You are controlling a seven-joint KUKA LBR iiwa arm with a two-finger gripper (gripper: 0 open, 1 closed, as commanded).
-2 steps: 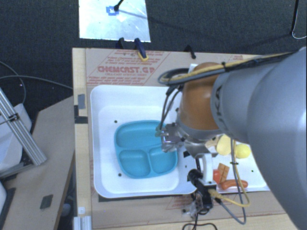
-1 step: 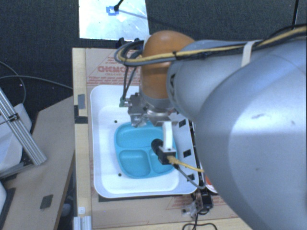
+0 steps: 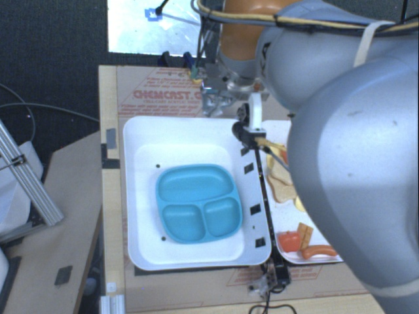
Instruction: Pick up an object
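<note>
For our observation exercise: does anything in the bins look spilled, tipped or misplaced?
Nothing stands out. The blue divided plate lies flat in the left bin; small food pieces sit in the right bin, partly behind the arm.

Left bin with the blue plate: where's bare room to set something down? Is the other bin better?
In the left bin, the widest bare floor lies between the blue plate and the far wall; a narrower strip runs beside its left wall. The right bin is crowded: toy food pieces lie scattered, and the arm hangs over most of it.
</note>
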